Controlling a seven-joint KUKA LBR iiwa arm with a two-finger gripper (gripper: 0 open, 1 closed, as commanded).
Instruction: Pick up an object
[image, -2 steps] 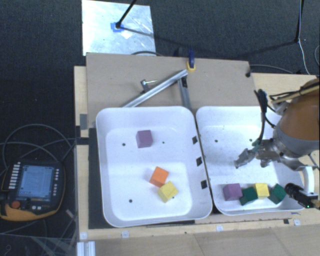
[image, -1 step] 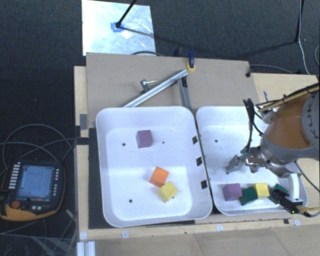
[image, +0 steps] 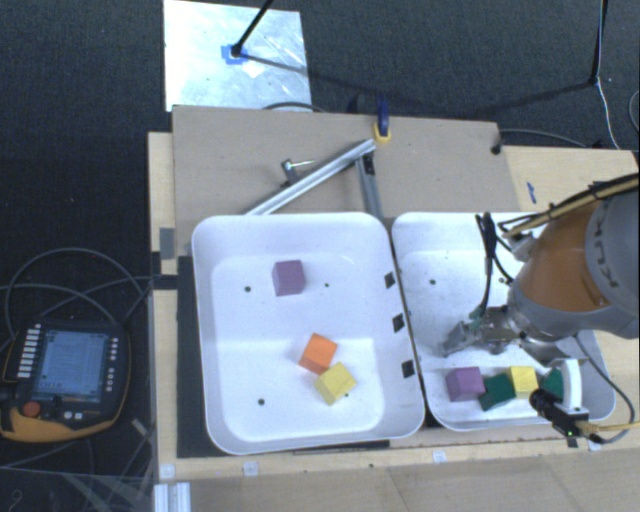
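Currently the left bin (image: 215, 300) holds a purple cube (image: 288, 277) at the far side, with an orange cube (image: 318, 352) touching a yellow cube (image: 336, 383) nearer. In the right bin (image: 435, 265), the gripper (image: 478, 338) hangs just above a purple block (image: 464, 383), a green block (image: 496, 391) and a yellow block (image: 523, 379); whether it is open or closed cannot be told. Because these blocks are packed against the near wall, a descent risks catching two, or pushing one aside.
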